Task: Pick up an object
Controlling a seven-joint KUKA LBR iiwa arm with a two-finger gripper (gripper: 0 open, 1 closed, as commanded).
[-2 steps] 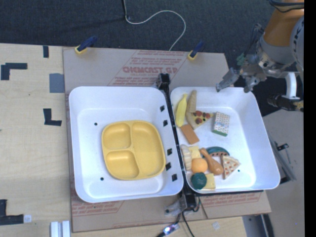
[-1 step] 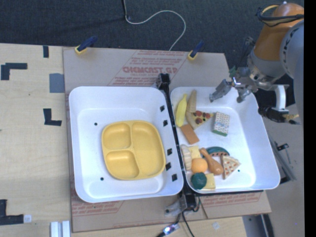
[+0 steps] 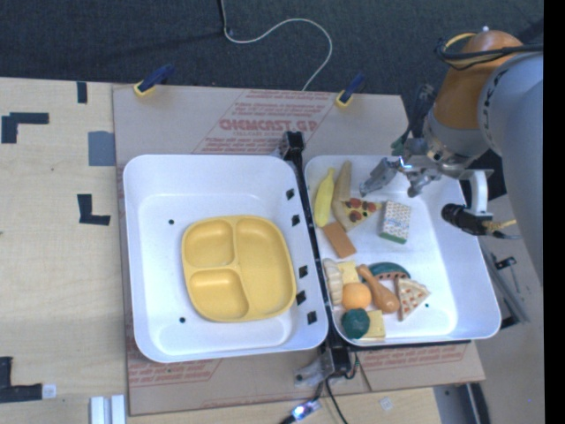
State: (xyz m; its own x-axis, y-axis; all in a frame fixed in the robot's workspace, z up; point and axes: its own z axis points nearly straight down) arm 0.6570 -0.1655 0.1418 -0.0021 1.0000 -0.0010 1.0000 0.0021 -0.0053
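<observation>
Up top, closest to the lens: grey arm with the orange band (image 3: 472,78), reaching in over the right bin (image 3: 463,268). Below it, gripper (image 3: 399,177) hanging over the bin's far end, jaws spread wide and gripping nothing. Just beneath and toward the near side, a small pale box (image 3: 395,221), sitting by itself on bare white floor, probably the easiest pick here. Looks like light, stiff toy packaging, flat-sided, not fragile, maybe a bit slick, so best pinched across the two narrow sides, about mid-height. Further left, a banana (image 3: 325,197) along the dividing wall, next to a pale stick (image 3: 342,179) and a small red-dotted piece (image 3: 356,208). Curved smooth plastic by the look of it, likely to squirt out of a pinch. Toward the near end, a crowded heap with a pizza slice (image 3: 410,294) and an orange ball (image 3: 356,296), awkward to get into. Over in the left bin (image 3: 141,179), just a yellow divided plate (image 3: 238,266).
</observation>
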